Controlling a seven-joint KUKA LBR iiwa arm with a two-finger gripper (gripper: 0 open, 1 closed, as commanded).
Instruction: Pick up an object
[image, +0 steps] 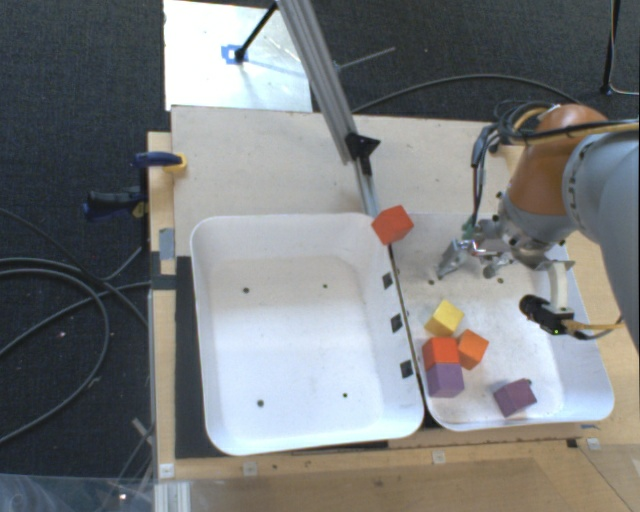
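Camera view: gripper (452, 262) over the right bin (590, 385), fingers spread, nothing between them; you have blocks near: yellow block (445, 319), orange block (472, 348), purple block (514, 397). You should target the isolated purple one, descending squarely and clear of the clustered neighbours.

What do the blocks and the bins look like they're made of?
The coloured blocks, such as the yellow block and the purple block, look like painted wood or hard plastic: matte, crisp-edged, evenly coloured. I cannot tell which. The right bin looks like thin moulded plastic: smooth white, rounded rim.
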